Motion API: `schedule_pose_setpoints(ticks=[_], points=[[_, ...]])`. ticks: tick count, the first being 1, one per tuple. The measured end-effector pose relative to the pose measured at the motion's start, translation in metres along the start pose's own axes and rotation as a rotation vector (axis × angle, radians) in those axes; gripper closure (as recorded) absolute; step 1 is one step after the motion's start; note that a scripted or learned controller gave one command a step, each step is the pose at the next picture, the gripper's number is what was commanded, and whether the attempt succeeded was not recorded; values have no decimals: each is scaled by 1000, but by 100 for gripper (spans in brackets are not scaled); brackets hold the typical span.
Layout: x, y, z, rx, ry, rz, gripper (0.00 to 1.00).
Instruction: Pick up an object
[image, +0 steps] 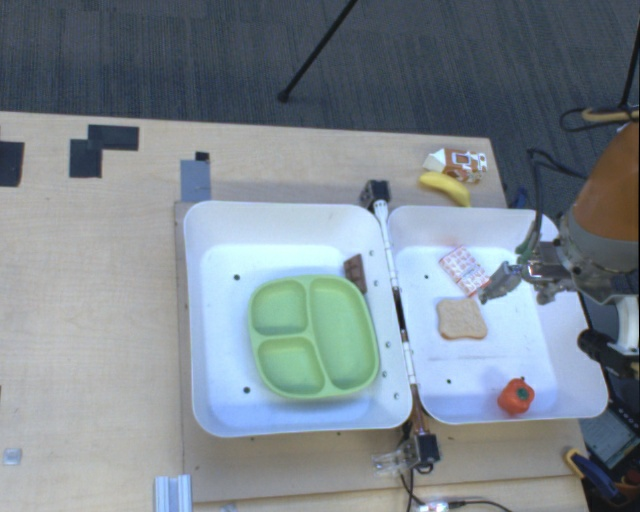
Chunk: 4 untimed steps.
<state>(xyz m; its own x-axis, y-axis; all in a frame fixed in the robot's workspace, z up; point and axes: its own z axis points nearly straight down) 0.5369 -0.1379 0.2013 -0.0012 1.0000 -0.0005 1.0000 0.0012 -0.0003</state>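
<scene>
The right bin (560, 345) holds a slice of toast (461, 319) near its middle, a red-and-white checked packet (463, 268) behind it, and a small orange-red tomato-like toy (516, 396) at the front. My gripper (500, 281) reaches in from the right and hovers just right of the packet and above the toast's far right corner. I see nothing held in it. The left bin (215, 300) holds a green divided plate (313, 336) and a small brown block (354, 268) at the plate's far right corner.
A toy banana (445, 186) and a small carton (460, 160) lie on the bench behind the right bin. A black clamp (376, 191) sits at the far end of the seam between the bins. Cables and a connector (420, 450) sit at the near end.
</scene>
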Motion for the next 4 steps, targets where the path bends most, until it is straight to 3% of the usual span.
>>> schedule_pose_setpoints(ticks=[1, 2, 3, 4], points=[[-40, -20, 108, 0, 1, 0, 0], [-39, -19, 97, -5, 1, -2, 100], [-39, -19, 97, -5, 1, -2, 0], [13, -47, 114, -10, -2, -2, 0]])
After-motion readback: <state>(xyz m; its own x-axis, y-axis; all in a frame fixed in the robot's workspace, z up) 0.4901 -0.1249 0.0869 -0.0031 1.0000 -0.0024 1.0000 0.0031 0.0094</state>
